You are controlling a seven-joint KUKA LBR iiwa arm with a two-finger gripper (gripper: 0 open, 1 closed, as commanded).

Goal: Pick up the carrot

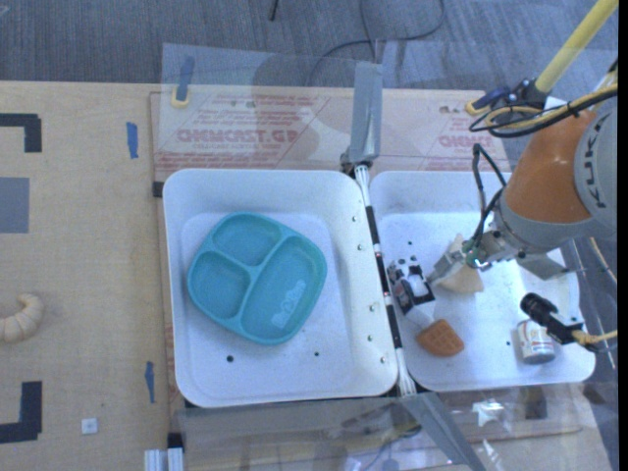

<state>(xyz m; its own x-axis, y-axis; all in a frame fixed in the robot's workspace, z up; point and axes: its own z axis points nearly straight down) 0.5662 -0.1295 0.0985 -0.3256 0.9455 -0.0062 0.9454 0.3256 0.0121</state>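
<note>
Resting flat, the rounded orange carrot lies below the gripper.

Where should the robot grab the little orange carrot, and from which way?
Probably from straight above, pinching across the carrot's narrower width. It lies flat and short in the right bin, with bare white floor around it, so fingers could fit on both sides. The gripper sits just up and left of it.

The grey arm, orange-banded above the wrist, reaches in from the right edge, its gripper low at centre-right of the frame.
</note>
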